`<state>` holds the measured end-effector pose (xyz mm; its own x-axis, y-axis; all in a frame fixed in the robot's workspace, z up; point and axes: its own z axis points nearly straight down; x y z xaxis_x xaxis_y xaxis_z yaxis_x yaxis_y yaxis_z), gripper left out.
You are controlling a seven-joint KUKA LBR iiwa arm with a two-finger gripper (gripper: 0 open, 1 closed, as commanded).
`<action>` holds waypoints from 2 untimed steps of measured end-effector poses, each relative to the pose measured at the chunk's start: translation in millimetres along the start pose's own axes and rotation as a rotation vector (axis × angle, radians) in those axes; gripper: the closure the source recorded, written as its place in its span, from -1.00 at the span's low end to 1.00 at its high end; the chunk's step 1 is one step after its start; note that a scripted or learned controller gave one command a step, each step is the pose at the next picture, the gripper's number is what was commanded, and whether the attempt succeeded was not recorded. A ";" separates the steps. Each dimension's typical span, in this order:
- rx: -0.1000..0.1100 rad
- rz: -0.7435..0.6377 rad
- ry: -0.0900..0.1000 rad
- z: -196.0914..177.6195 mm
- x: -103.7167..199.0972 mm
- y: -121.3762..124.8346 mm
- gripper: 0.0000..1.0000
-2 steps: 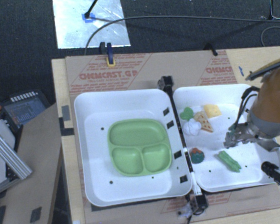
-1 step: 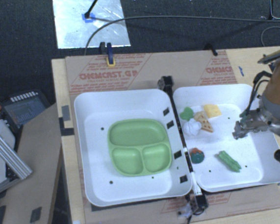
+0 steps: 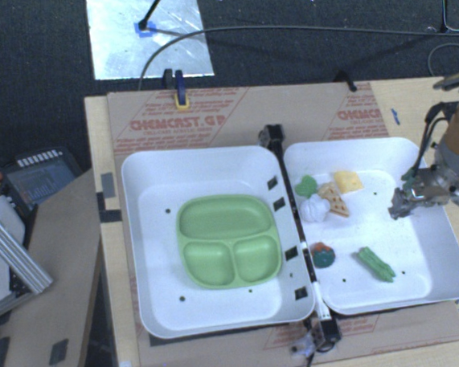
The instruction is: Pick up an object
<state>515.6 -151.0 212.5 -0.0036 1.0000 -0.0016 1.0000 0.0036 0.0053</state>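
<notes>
The right bin [image 3: 433,280] holds several small toy foods. A yellow piece [image 3: 347,181], a green leafy piece [image 3: 306,186], a white piece [image 3: 315,209] and a waffle-like orange piece [image 3: 335,201] cluster at its upper left. A round red and green piece [image 3: 323,255] lies near the divider, and a long green vegetable [image 3: 376,263] lies toward the front. My gripper [image 3: 402,205] hovers over the bin's right half, well right of the cluster and above the long green vegetable. Nothing shows between its tips.
The left bin [image 3: 149,227] bears a green three-compartment plate [image 3: 225,241]. Black clips [image 3: 297,253] run down the divider between the bins. A cable crosses the dark floor behind, and a grey control box [image 3: 40,182] stands at the left.
</notes>
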 end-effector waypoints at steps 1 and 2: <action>0.001 -0.007 0.002 -12.8 51.7 11.8 1.00; 0.003 -0.007 0.003 -14.2 107.1 12.7 1.00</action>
<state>527.9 -43.9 226.6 -0.0105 0.9999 0.0017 0.9999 0.0105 0.0027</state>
